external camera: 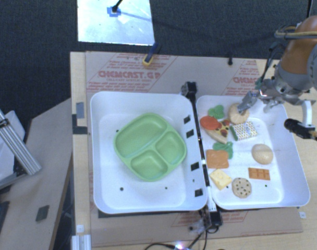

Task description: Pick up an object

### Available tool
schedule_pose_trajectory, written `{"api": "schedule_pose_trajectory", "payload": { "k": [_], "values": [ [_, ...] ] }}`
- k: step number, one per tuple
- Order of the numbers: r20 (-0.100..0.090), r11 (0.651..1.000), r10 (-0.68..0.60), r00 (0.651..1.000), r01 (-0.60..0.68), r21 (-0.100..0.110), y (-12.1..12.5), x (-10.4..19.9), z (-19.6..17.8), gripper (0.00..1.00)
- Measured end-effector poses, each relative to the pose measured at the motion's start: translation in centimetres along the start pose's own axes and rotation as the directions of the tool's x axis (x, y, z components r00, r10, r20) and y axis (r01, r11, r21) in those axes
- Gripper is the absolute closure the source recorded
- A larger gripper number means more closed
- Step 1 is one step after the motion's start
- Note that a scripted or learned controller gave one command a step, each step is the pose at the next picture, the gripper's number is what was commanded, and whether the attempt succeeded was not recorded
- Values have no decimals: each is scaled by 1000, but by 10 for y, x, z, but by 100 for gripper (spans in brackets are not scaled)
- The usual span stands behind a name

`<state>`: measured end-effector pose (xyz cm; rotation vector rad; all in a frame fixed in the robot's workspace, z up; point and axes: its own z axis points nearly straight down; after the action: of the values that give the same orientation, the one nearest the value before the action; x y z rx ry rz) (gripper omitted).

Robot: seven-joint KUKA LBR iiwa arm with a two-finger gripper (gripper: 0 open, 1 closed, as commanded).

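The right bin (291, 155) holds several toy foods. A tan bun (236, 115) lies at its back, next to a green leaf piece (217, 111), a red tomato (209, 123) and a pizza slice (220, 135). A white checkered block (244, 132) sits beside them. Nearer the front lie a beige egg-shaped piece (262, 153), an orange square (217, 159), a yellow cheese wedge (220, 178), a cookie (242, 187) and an orange cracker (259, 174). My gripper (246, 103) hangs low just above and to the right of the bun. Nothing is seen held in it.
The left bin (106, 113) holds a green divided plate (149, 146). A black hinge strip (197, 145) runs between the bins. The arm (299, 61) comes in over the right bin's back right corner. A yellow-blue clip (150, 56) lies behind the bins.
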<state>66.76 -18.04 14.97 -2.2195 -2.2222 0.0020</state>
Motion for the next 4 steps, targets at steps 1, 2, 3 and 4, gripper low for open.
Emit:
{"api": "schedule_pose_trajectory", "payload": {
  "k": [1, 2, 3, 4],
  "values": [
    [-2, 1000, -2, 1000, 2, 5, 5, -8, 51, 0],
    [-3, 1000, -5, 1000, 5, 10, 7, -10, 55, 0],
    [-6, 1000, -7, 1000, 7, 13, 7, -9, 45, 100],
    [1, 1000, -3, 1000, 3, -9, 13, -10, -1, 100]
  ]
}}
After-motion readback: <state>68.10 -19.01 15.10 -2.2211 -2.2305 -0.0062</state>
